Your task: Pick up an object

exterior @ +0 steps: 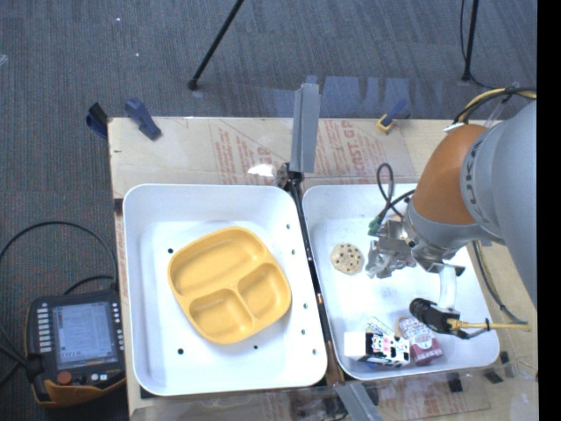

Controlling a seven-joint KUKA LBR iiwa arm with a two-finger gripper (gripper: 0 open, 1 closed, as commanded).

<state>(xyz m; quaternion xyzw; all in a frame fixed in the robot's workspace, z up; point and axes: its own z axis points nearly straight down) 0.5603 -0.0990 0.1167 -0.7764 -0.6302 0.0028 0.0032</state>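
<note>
Jaws: we can't tell whether they're spread or pressed together. From this angle the gripper [379,264] is a cluster of grey metal seen from above. It hangs over the right bin [344,207], approx. mid-bin, w/ the grey arm and its orange band coming in from the right.

Just left of the gripper lies the disc [347,258], the nearest loose thing. We see it apart from the gripper, w/ a strip of white floor between them. It's small, round and flat, tan like a biscuit, w/ several dark dots across its top. It lies flat on the bin floor, in the left half of the right bin, nearer the divider than the far wall.

Other items sit in the near right corner of the same bin: a patterned box [386,346], white w/ black marks and a few coloured specks, and just beside it a pinkish packet [422,340] w/ a red edge. We can't read either label.

The left bin [147,222] holds a yellow tray [230,283] w/ three compartments, turned at a slant, roughly centred.

Outside the bench, at lower left, a teach pendant [74,338] sits on the carpet, screen lit.
</note>
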